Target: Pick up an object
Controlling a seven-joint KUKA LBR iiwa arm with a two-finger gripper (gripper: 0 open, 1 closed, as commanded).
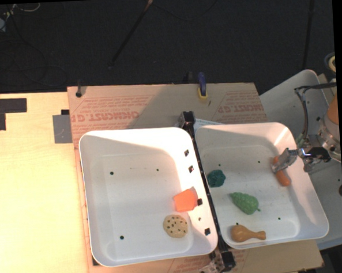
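Note:
My gripper (283, 158) reaches in from the right over the right bin (314, 211), close to its right wall. A small orange carrot-like piece (283, 177) lies directly under and against the gripper's tip; whether it is gripped I cannot tell. Further into the same bin are a teal lump (216, 178), a green leafy piece (245, 202) and a tan drumstick-shaped piece (247, 233). The left bin (98, 166) holds an orange block (186, 200) and a round speckled cookie (176, 225).
The two bins meet at a black-clipped divider (196, 177) and rest on cardboard (134, 109). A light wooden bench top (30, 199) lies to the left. The arm's wrist and cables (322, 147) hang over the right bin's outer edge.

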